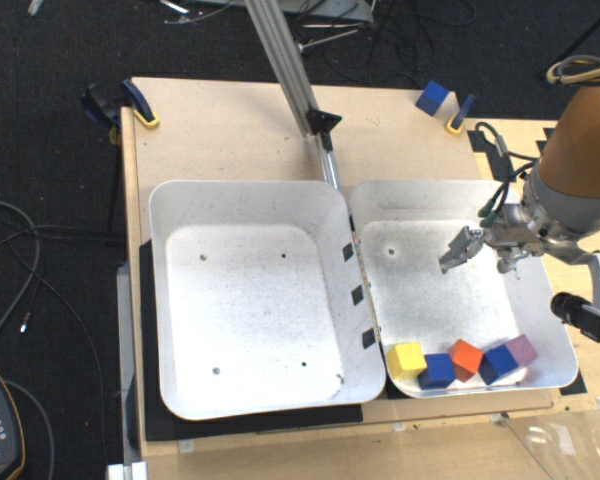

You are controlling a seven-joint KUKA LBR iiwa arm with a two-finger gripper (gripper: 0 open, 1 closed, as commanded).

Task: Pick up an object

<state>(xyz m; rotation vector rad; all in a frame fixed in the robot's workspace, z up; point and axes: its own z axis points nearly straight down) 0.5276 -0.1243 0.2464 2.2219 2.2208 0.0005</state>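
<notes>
Camera view: gripper point(477, 250) over right bin point(420, 208), jaws spread, nothing held; approach step. Next: drop toward blocks point(465, 360) at front edge.

Grey arm point(570, 200), orange band point(583, 133)

blue block point(433, 96) on bench point(230, 128), outside bins.

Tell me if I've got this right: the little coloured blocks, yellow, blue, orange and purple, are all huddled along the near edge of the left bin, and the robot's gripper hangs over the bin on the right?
Not quite. The camera view shows the yellow block, blue blocks, orange block and purple block along the near edge of the right bin, not the left bin. The gripper does hang over the right bin.
</notes>
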